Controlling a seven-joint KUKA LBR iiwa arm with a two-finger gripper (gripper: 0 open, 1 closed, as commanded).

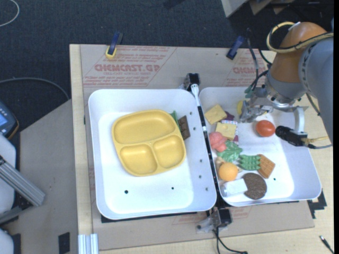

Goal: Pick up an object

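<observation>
The left bin (106,184) carries a yellow divided plate (148,142) lying flat toward its far half, three hollows facing up, with a small brown piece (184,127) touching the plate's right rim beside the bin's right wall. Across the divider, the right bin (302,179) holds a cluster of toy food along its left side: a tan wedge (215,114) near the far left corner, a yellow cheese block (226,129) just in front of it, a pink piece (216,140) by the left wall, a green leafy piece (231,153) next to it, an orange ball (228,171), a waffle-like square (266,165), and a dark brown round cookie (255,186) near the front edge, resting against a white block (234,187). A red tomato (265,128) sits alone toward the middle of the bin's far half. The arm (296,52) reaches in from the right, its orange band above the wrist, bent down over the far edge of the right bin. The gripper (250,110) hangs just left of the tomato, near the cheese block; whether its fingers are spread or closed cannot be made out, and nothing is seen between them.
</observation>
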